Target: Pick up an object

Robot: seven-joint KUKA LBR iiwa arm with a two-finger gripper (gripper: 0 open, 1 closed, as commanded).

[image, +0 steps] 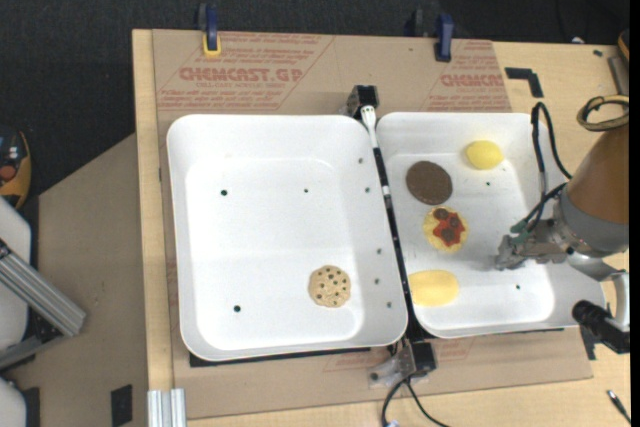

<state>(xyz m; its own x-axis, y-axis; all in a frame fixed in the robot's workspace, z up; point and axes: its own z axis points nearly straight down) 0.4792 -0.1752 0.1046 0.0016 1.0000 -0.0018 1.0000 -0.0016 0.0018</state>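
While the claw (507, 255) sits low inside the right bin (530, 310), its opening indiscernible, the nearest object, a yellow-and-red piece (446, 229), lies just beside it, apart.

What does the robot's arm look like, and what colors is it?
The arm is fat and round, with an orange-brown band and a grey ring below it. At its end sits a small grey metal gripper with thin fingers. A black cable loops along beside the arm toward the gripper.
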